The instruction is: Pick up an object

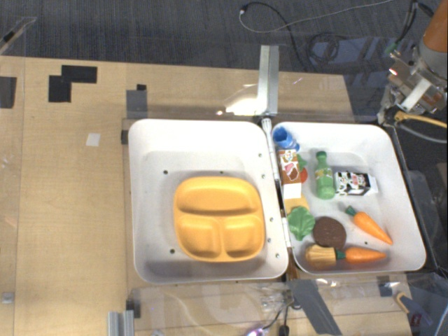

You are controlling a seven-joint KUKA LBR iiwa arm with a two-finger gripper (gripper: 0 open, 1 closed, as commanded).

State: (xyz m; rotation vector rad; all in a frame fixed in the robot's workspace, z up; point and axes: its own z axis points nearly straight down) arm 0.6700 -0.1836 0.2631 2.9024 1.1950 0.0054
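Observation:
The right bin (392, 145) holds several toy foods: a blue cup (283, 137), a small juice carton (290, 167), a green bottle (323, 176), a black-and-white milk carton (352, 182), two carrots (369, 228) (364, 255), a brown cookie (329, 232), a green leafy piece (301, 222) and a tan roll (320, 256). My gripper (418, 95) hangs at the upper right, beyond the right bin's far corner, well away from all of the items. Nothing is seen in it.
The left bin (150, 187) holds a yellow divided tray (219, 217). A metal post (269, 82) stands behind the seam between the two bins. Cables lie on the dark floor at the back. Wooden bench surface stretches to the left.

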